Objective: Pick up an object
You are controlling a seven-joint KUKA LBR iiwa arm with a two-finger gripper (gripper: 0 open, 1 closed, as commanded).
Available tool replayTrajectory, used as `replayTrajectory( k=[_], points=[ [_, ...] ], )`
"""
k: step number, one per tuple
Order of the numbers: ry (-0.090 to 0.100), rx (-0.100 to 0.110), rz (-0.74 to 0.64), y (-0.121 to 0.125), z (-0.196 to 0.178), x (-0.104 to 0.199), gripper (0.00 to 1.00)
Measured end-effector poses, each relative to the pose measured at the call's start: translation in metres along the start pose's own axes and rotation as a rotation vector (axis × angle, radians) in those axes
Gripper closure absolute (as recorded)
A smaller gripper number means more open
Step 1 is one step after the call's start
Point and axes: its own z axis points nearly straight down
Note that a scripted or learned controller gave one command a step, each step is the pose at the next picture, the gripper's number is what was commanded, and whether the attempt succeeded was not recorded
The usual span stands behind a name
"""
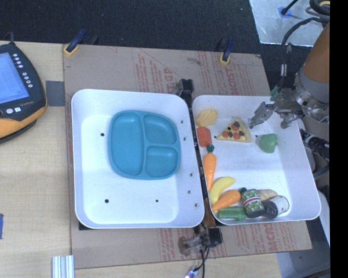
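Two white bins sat side by side on the desk. Taking the right bin as landmark: toy foods crowded its near edge, including a banana and carrot. Farther in lay a green piece and pizza slice. Above its far right corner, the arm's pincer hung, fingers spread, gripping nothing, just beyond the green piece.

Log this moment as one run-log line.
gripper: open, above right bin, holding nothing | nearest: pizza slice, green object | left bin: blue divided plate
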Motion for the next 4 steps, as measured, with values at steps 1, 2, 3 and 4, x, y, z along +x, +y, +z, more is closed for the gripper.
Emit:
replayTrajectory(
  k=[1, 2, 3, 4],
  points=[
    [-0.001, 0.002, -0.001, -0.015, 0.122, 0.034, 0.00],
    [0.001, -0.001, 0.001, 0.059, 0.120, 0.042, 0.00],
    [0.001, 0.001, -0.002, 0.059, 0.110, 0.042, 1.00],
    [0.001, 0.001, -0.003, 0.059, 0.110, 0.042, 0.00]
  ],
)
